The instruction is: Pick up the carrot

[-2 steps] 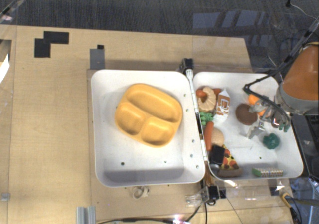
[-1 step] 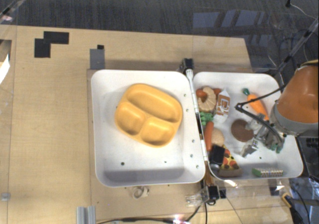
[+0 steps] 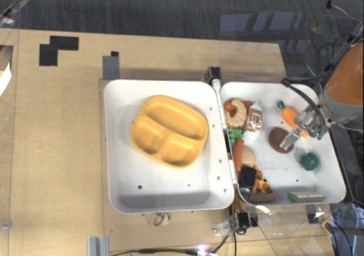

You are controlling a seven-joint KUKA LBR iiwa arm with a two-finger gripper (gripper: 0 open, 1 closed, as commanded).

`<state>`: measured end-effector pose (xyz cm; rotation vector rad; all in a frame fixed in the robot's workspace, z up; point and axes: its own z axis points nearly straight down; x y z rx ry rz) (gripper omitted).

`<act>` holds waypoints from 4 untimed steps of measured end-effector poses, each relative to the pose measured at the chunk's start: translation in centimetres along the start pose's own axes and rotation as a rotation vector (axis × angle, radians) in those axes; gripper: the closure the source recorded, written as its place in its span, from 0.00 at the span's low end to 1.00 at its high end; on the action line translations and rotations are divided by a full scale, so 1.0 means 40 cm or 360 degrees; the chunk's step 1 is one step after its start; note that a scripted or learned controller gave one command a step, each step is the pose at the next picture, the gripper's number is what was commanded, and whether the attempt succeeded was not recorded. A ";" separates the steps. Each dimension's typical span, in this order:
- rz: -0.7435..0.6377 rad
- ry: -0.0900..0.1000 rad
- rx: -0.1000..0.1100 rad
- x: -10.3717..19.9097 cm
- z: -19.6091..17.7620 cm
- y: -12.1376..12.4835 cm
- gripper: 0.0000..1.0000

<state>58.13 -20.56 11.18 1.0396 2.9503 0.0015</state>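
Wooden bench (image 3: pixel 57 152) carries two white bins: the left bin (image 3: pixel 122 192) holds a yellow divided tray (image 3: pixel 169 129), and in the right bin (image 3: pixel 335 184) the carrot (image 3: pixel 289 115) lies at about 1 o'clock, near the far wall. From 3 o'clock the gripper (image 3: pixel 300 133) reaches in just beside the carrot, toward 5 o'clock of it, but whether it is released or clenched I cannot tell. I think the claw may close beside the carrot or knock the brown round piece (image 3: pixel 278 139) touching it, though there is open floor around 4 o'clock, near the green piece (image 3: pixel 310 161).

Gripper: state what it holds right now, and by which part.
Cannot be told. The gripper hangs in the right bin, its tip beside the carrot and the brown disc; no object shows between its fingers.
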 end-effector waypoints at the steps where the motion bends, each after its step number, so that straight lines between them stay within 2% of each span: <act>1: 0.0086 0.0030 0.0017 -0.034 0.035 0.041 0.00; 2: 0.0191 -0.0026 -0.0014 0.020 0.037 0.027 0.00; 3: 0.0177 -0.0041 -0.0022 0.012 0.001 0.036 1.00; 4: 0.0161 -0.0005 -0.0007 0.090 -0.177 0.092 1.00</act>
